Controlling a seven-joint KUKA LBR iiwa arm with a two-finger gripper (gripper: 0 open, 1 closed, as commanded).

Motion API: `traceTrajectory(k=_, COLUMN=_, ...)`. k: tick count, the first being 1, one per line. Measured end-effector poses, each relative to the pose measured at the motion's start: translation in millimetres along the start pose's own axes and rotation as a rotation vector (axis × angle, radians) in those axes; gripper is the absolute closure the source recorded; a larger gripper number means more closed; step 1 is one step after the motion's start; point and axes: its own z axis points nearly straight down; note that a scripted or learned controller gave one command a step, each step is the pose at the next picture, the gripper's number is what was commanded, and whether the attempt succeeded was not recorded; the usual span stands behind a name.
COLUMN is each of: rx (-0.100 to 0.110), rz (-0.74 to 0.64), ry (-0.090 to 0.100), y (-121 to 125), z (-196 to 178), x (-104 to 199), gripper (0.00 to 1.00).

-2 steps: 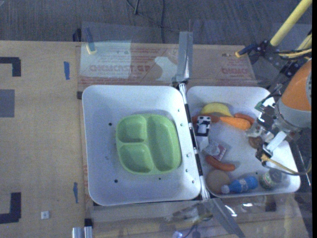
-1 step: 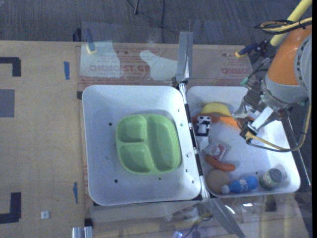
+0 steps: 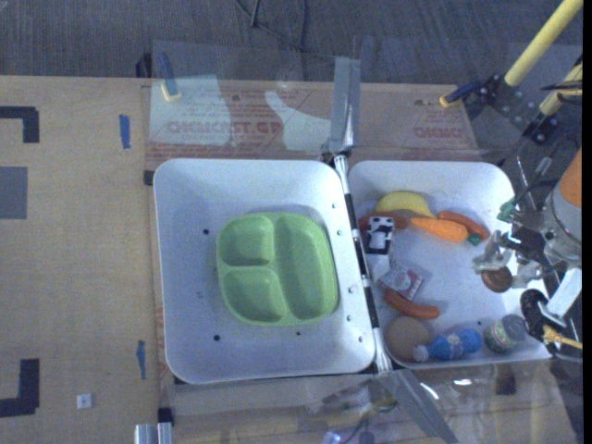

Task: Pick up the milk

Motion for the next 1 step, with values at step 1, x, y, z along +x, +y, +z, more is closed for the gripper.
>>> traceTrajectory(k=1, rx=0.001, rz=0.288, ry=-0.002, y=-38.0, z=24.3, x=73.1, gripper=1.0)
